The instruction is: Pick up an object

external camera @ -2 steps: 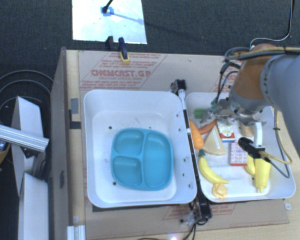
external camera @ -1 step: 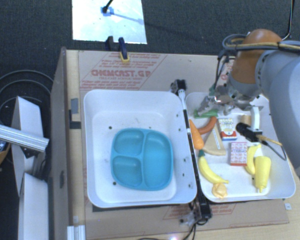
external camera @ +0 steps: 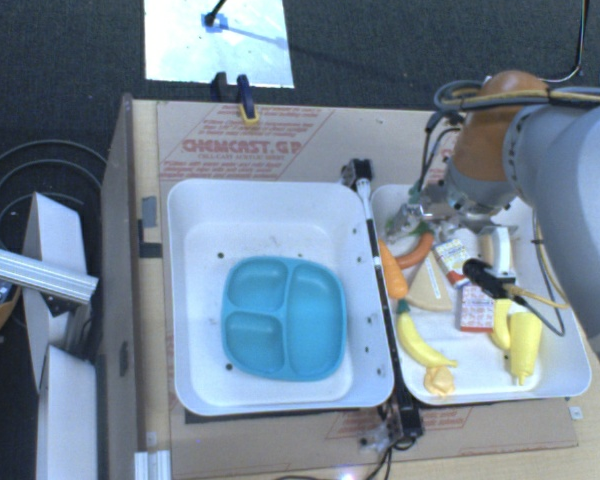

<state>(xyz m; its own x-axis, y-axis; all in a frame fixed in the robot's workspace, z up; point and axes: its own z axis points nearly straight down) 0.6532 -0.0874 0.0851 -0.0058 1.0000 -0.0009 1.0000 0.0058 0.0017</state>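
Note:
My gripper (external camera: 417,220) hangs low over the back left corner of the right bin (external camera: 578,373), under the grey arm with its orange band. Just below it lies a curved orange piece (external camera: 414,252), and beside that an orange carrot (external camera: 393,274) along the bin's left wall. Whether anything is held is hidden by the wrist. A yellow banana (external camera: 420,339) lies further forward, with a small yellow piece (external camera: 440,379) at its end. A red and white box (external camera: 474,306) and a yellow bottle (external camera: 525,344) lie to the right.
The left bin (external camera: 195,268) holds a blue divided plate (external camera: 283,317). A pale flat piece (external camera: 430,290) and a white object (external camera: 501,248) also lie in the right bin. The arm covers that bin's back right part.

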